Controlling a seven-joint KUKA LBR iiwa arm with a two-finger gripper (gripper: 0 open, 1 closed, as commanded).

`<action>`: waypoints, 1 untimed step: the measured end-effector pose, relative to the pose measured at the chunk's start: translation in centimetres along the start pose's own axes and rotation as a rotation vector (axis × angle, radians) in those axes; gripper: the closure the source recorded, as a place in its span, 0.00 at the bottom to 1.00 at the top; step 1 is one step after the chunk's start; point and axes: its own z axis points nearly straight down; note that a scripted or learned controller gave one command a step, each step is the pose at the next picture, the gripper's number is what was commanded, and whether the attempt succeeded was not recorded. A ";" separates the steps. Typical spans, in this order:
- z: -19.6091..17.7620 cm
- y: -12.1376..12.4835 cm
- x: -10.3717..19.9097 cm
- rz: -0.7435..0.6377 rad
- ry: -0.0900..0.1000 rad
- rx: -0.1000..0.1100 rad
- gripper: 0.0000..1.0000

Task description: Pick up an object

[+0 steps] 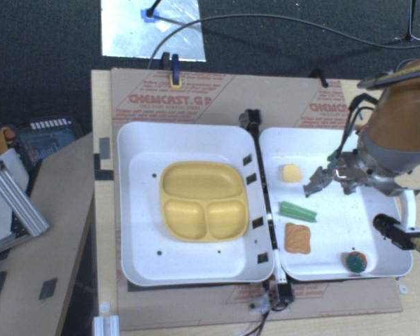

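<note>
My gripper (330, 180) hangs over the right bin (378, 261), in its upper middle. It sits just right of a small pale yellow piece (291, 173) and above a green stick (297, 211) that lies slanted on the bin floor. An orange-brown flat piece (297, 238) rests below the stick. A small green and orange ball (355, 261) lies near the bin's front right corner. Nothing shows in the gripper's grasp.
The left bin (136, 257) holds a yellow divided plate (201, 200) at its middle. A black divider strip (260, 187) runs between the two bins. The grey and orange arm (404, 128) comes in from the right above the right bin.
</note>
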 end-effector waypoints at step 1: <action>-0.5 0.2 0.0 -0.002 -0.001 -0.011 0.00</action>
